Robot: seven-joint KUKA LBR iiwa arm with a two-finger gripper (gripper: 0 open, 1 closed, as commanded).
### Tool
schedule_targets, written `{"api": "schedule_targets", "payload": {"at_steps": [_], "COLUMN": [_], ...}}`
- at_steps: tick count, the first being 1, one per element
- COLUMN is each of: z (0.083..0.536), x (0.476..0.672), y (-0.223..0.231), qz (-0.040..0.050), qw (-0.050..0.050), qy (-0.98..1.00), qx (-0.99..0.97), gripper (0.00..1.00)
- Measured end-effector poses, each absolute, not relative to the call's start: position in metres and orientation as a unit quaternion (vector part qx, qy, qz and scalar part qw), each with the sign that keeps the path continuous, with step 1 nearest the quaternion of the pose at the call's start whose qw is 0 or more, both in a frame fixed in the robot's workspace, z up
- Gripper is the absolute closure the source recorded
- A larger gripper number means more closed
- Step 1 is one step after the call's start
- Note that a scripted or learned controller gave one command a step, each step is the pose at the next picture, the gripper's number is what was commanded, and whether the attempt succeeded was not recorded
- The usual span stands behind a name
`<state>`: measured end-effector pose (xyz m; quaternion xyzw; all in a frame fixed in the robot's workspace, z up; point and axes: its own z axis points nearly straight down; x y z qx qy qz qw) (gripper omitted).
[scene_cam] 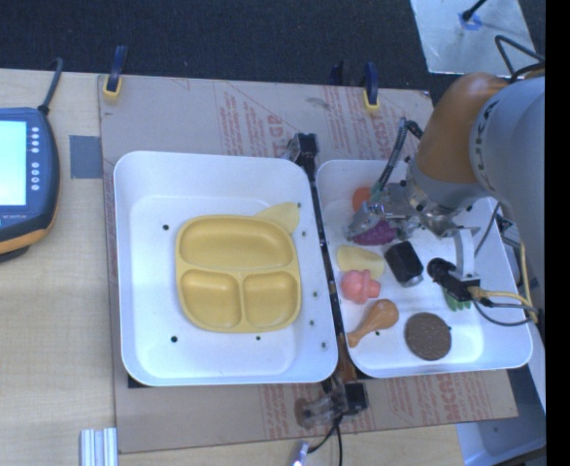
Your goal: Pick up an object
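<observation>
The grey arm with the orange band reaches into the right white bin (pixel 518 357). Its claw (pixel 389 214) sits low over the far part of that bin, but I cannot tell if it is open or closed.

Right under the claw lies a small purple toy (pixel 374 231), with an orange-red bit (pixel 362 198) just beside it. A pale yellow soft piece (pixel 354 258) and a pink lumpy toy (pixel 359 285) lie a little nearer the camera than the claw. A tan drumstick toy (pixel 374 319) and a round brown disc (pixel 427 337) lie farther that way.

The purple toy looks like the one to grab. The claw should go straight down around its middle, squeeze gently, then lift slowly

The yellow plastic tray with three parts (pixel 238 272) sits in the left white bin (pixel 139 260), well apart from the claw
</observation>
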<state>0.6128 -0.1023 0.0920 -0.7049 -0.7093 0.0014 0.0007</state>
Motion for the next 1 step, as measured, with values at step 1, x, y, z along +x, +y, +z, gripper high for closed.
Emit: {"api": "schedule_targets", "payload": {"at_steps": [1], "z": [0.1022], "x": [0.6128], "y": [-0.1034], "qz": [0.002], "qw": [0.001], "qy": [-0.71], "qx": [-0.704], "gripper": [1.0]}}
